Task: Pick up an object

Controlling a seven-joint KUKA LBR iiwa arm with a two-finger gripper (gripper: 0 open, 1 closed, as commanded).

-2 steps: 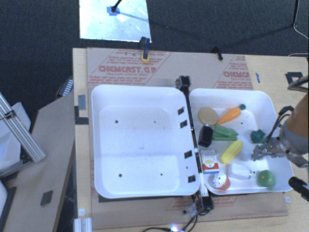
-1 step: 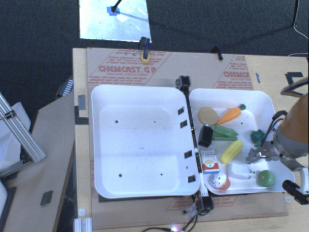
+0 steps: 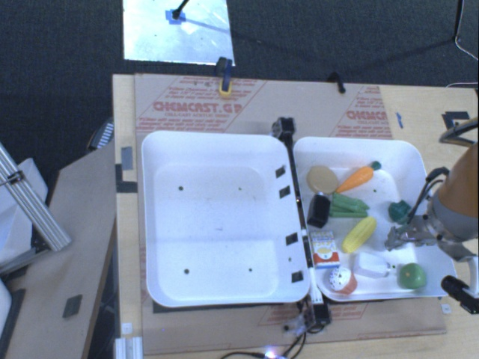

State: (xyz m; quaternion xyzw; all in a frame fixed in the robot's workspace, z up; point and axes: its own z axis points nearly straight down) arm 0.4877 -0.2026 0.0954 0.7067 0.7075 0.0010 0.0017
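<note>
Tool (image 3: 397,237) low in right bin (image 3: 408,152) near bench's right edge, spread or pinched unclear; risks glancing off crowded green apple (image 3: 411,276), nudging yellow corn (image 3: 358,234).

Grey arm (image 3: 458,217), orange band, metal claw (image 3: 404,235)

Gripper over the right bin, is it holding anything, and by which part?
Nothing is seen held: the gripper hangs above the bin floor between the corn and the green apple.

A yellow clamp (image 3: 224,88) grips the bench's far edge, and beyond it a shiny metal sheet (image 3: 177,21) lies on dark carpet (image 3: 60,51).
</note>
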